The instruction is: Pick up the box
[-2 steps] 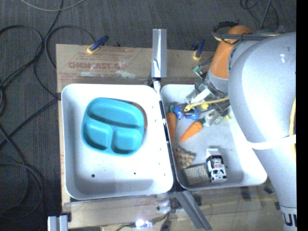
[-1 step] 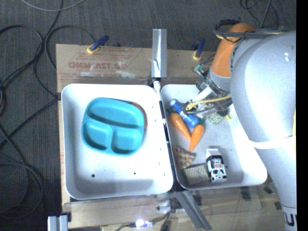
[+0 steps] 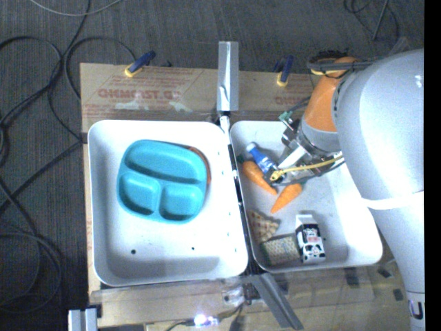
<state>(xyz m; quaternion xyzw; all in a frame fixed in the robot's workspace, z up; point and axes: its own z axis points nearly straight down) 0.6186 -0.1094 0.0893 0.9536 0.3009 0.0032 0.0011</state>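
Observation:
The box (image 3: 311, 241) is small and white with black and red print. It stands in the right bin (image 3: 358, 216), near that bin's front edge. My gripper (image 3: 284, 165) hangs low over the back half of the same bin, well behind the box and slightly to its left. It is right over a blue-and-white bottle (image 3: 261, 159) and two orange carrots (image 3: 253, 175) (image 3: 286, 195). The grey arm with its orange band (image 3: 322, 112) covers the bin's back right corner.
A brown cracker-like piece (image 3: 264, 221) and a greenish-grey pad (image 3: 279, 249) lie just left of the box. The left bin (image 3: 110, 247) holds a blue sectioned tray (image 3: 163, 180). A metal bar (image 3: 227, 81) stands behind the bins, between them.

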